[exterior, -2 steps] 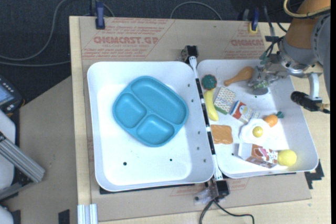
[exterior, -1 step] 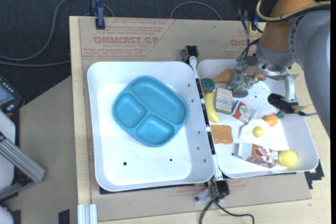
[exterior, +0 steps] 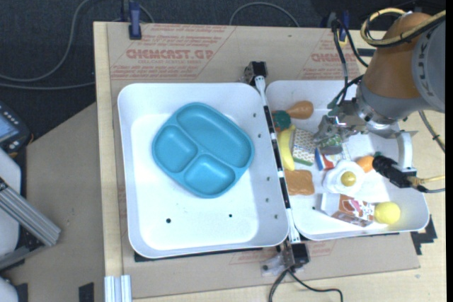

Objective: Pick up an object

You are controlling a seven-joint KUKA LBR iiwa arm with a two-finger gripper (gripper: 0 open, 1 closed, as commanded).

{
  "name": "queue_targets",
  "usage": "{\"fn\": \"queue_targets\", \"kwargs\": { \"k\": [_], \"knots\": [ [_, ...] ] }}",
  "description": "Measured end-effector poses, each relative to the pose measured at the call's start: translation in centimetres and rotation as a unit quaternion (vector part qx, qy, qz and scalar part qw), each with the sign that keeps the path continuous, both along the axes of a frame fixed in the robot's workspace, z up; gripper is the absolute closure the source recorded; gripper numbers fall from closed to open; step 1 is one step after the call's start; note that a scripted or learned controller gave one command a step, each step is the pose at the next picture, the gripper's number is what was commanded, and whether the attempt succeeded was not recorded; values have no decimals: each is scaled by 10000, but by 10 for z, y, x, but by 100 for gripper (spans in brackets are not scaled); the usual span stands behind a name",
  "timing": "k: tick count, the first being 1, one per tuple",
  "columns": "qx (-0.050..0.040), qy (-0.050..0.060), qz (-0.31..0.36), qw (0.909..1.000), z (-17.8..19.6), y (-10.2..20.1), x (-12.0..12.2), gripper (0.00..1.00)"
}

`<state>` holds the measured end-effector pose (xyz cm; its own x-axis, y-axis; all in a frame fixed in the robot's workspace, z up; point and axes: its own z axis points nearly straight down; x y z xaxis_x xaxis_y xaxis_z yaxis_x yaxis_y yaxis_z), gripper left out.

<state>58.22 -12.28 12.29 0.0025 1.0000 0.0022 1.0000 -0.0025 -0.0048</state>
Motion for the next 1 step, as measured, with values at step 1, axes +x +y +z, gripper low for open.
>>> {"fn": "queue_targets", "kwargs": {
  "k": [1],
  "knots": [
    [-3, -44, 50, 10000, 66, 81, -16, 100]
  ]
}}
